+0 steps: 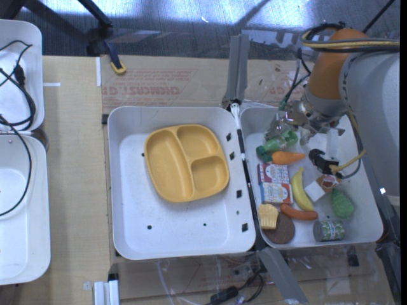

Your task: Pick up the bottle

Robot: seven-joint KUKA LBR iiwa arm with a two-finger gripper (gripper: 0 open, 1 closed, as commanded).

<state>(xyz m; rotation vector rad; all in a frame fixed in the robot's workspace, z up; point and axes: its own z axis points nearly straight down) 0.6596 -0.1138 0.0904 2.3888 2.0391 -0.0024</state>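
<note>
In the right bin (pixel 372 224), gripper (pixel 287 127) sits at 12 o'clock; finger state unclear. Suggest descending squarely over the green bottle (pixel 285 138), avoiding the carrot (pixel 287 158).

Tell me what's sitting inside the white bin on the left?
The left bin holds a yellow divided plate lying flat, its three compartments bare. The patch of bin floor beneath the plate is covered.

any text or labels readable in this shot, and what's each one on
Red printing on the cardboard sheet behind the bins: appears upside down or mirrored, too blurred to read.
Red and white carton in the right bin: label print too small to read.
Small can at the bin's front: label too small to read.
Nothing else legible.
</note>
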